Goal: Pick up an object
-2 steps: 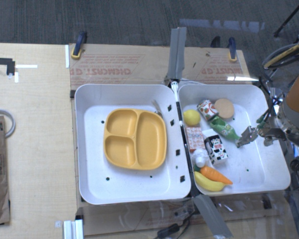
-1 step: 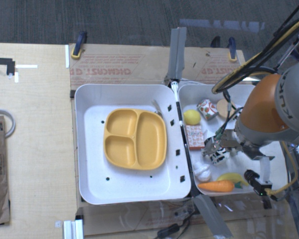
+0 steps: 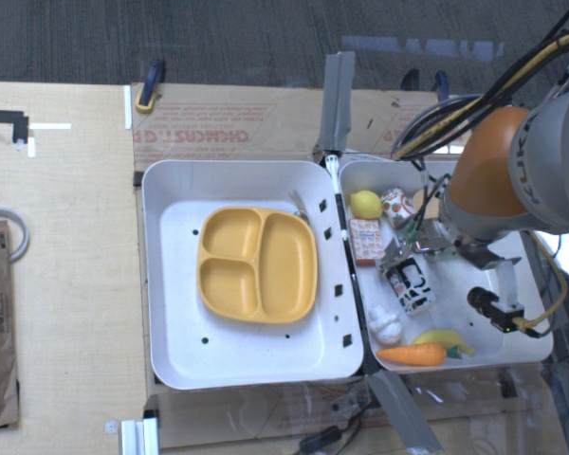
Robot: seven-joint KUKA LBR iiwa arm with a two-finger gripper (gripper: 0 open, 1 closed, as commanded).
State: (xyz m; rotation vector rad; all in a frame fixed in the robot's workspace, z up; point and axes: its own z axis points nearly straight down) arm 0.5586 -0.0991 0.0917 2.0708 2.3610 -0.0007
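Where cardboard (image 3: 256,126) ends, pale bench (image 3: 57,254) (dark carpet (image 3: 171,17) beyond).

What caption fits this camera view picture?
Robot arm reaches into the right bin of toy food; yellow tray sits in the left bin.

Matt yellow plastic plate (image 3: 258,263) (three compartments), smooth white bin (image 3: 171,349), cardboard sheet (image 3: 232,123)
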